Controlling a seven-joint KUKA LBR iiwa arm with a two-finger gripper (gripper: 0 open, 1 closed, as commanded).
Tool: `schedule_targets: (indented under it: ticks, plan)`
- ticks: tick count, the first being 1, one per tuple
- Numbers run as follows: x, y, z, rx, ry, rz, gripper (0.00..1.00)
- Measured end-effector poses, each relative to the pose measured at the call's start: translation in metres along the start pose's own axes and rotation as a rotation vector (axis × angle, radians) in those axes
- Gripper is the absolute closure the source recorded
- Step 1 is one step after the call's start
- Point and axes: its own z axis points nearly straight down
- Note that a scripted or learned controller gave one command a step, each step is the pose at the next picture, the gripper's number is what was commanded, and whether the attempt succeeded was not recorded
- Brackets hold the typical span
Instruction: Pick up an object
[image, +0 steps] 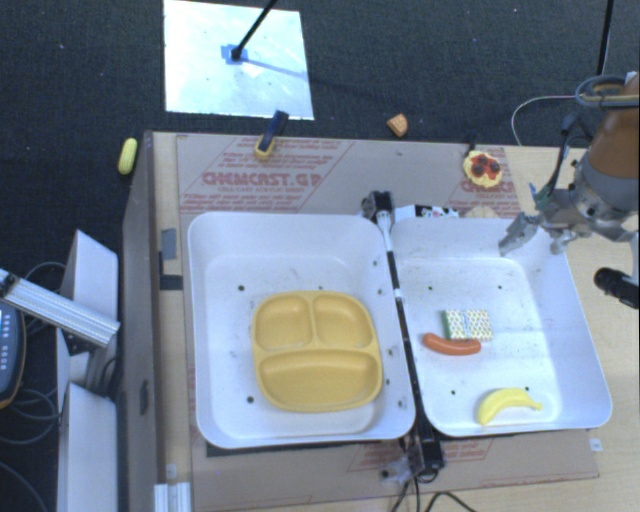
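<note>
The gripper (540, 232) hangs over the far right corner of the right bin (575, 300); I cannot tell how it is set.
A hot dog (452, 345), a small box (468, 323) and a banana (506, 404) lie in that bin, nearer the front; all well apart from the gripper.

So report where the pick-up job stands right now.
Done: nothing looks picked yet. The banana, the sausage and the small patterned block all lie on the floor of the right bin, and the yellow divided plate sits in the left bin.
In hand: the gripper is at the right bin's far corner, away from all three.
Left: the whole grasp and lift.
</note>
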Motion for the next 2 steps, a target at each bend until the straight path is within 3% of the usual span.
schedule_targets:
  ticks: [1, 2]
  plan:
    - [0.073, -0.044, 0.037, 0.0, 0.001, -0.002, 0.0]
    - [0.085, -0.075, 0.102, 0.0, 0.001, 0.0, 0.0]
